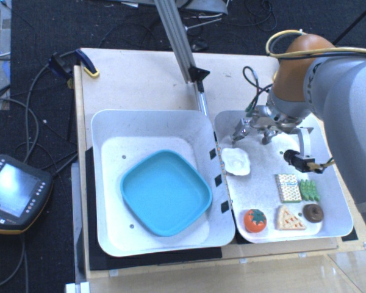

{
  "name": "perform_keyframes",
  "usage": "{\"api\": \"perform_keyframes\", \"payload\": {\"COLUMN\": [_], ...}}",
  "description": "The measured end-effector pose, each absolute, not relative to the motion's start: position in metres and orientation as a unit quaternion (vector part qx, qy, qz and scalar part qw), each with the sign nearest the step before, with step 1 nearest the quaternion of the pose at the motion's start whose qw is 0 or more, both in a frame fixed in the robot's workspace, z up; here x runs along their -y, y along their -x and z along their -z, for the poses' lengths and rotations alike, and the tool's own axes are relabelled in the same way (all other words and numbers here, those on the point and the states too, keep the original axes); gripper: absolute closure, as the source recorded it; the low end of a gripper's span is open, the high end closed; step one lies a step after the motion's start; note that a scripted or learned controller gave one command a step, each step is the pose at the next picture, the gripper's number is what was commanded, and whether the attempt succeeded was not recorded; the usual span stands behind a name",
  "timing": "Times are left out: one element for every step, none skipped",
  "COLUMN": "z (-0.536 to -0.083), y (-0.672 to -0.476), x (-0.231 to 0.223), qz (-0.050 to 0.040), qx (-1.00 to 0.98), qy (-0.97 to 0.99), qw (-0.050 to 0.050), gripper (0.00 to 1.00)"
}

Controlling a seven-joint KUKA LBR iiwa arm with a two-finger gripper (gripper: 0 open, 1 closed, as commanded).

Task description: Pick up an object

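Pincer (251, 133) spread open and holding nothing, white object (236, 162) just below it, apart

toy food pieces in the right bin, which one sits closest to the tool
The flat white piece, just below the tool near the right bin's left wall. The tomato, wedge, checkered block, green piece and brown ring lie farther toward the front.

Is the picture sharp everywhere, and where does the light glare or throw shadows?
In the camera view the blue tray and the toy tomato look crisp; the handheld screen glares white; the floor beyond the bench stays dark; shadows under the small items are soft.
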State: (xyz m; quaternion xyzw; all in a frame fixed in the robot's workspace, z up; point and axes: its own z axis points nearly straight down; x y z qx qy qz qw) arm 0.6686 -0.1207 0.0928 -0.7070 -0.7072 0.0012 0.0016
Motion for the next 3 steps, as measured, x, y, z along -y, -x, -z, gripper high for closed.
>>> {"api": "perform_keyframes", "payload": {"z": [-0.106, -0.165, -0.224], "y": [-0.67, -0.671, -0.665], "x": [0.121, 0.13, 0.134], "qz": [0.0004, 0.0015, 0.0014], "qx": [0.707, 0.707, 0.707], "qy": [0.707, 0.707, 0.707], "qw": [-0.001, -0.002, -0.002], "gripper": [1.0, 1.0, 1.0]}}
